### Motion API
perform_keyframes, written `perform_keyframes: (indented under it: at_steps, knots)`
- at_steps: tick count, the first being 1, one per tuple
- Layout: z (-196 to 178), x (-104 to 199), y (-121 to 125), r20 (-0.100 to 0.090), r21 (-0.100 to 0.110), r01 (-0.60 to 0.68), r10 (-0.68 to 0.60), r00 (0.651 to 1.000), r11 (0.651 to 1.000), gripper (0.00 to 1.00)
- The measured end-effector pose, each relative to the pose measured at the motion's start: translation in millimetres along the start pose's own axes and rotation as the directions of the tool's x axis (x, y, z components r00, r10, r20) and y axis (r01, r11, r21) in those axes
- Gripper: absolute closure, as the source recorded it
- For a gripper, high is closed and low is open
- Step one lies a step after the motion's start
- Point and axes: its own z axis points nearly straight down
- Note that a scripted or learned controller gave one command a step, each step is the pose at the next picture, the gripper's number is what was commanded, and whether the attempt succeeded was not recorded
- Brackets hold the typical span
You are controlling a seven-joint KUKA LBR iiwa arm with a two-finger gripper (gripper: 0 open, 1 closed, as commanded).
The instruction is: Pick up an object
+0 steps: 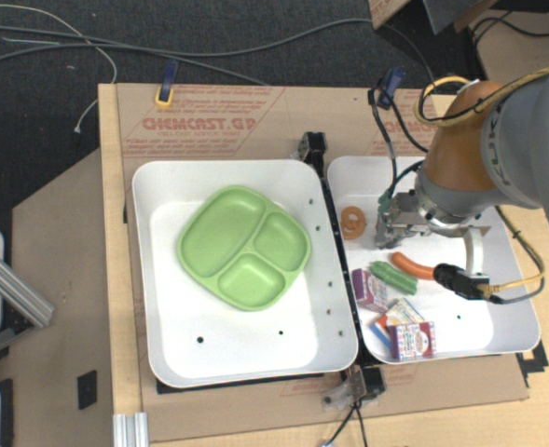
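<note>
While the grey arm [498,147] bends in from the right, its gripper [392,233] hangs low over the right bin [498,329]; whether it is spread or pinching anything cannot be told. Leftward, the left bin [162,333] holds a green divided plate [244,247], bare floor all round it. Red print on the cardboard [116,250] reads roughly "CHEMCAST". An orange carrot [412,265] lies just beside the gripper, above a green piece [392,277] and small cartons [406,333].
</note>
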Motion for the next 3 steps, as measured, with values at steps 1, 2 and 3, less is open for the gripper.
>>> perform_keyframes:
  at_steps: [1,2,3]
  knots:
    - [-59.6,-3.1,-6.9,0.003,-0.006,0.0,0.0,1.0,1.0,1.0]
    - [-122.3,-3.3,-11.2,0.003,-0.007,0.002,-0.002,1.0,1.0,1.0]
    - [-128.5,-3.2,-10.4,0.002,-0.004,0.002,-0.002,1.0,1.0,1.0]
